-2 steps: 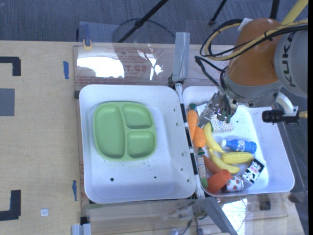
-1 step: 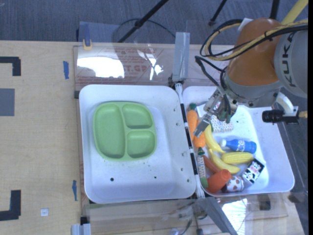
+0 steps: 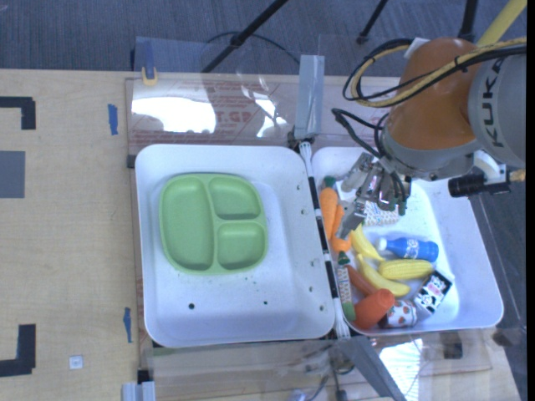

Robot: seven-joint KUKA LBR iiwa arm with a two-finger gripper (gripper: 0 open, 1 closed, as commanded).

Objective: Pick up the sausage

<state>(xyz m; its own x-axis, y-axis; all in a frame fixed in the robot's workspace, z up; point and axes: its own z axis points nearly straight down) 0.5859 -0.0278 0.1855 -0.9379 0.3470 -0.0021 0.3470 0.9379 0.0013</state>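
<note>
Gripper (image 3: 365, 197) hangs low over right bin (image 3: 468, 249), fingers apart, nothing between them. Carrot (image 3: 331, 211) just beside, at nine o'clock. Sausage (image 3: 360, 280) lies near, at six o'clock, under banana (image 3: 364, 245). Corn (image 3: 406, 269) and blue bottle (image 3: 411, 248) at five o'clock. Green plate (image 3: 214, 223) sits in left bin (image 3: 167, 307).

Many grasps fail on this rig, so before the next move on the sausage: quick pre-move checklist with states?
1. End effector over the right bin: ok.
2. Sausage identified: cannot tell; a reddish-brown piece lies among the toys, partly covered.
3. Sausage free of neighbours: not ok; corn, banana and tomato crowd it.
4. End effector above the sausage: not ok; it hangs nearer the carrot.
5. Green tray out of path: ok.
</note>
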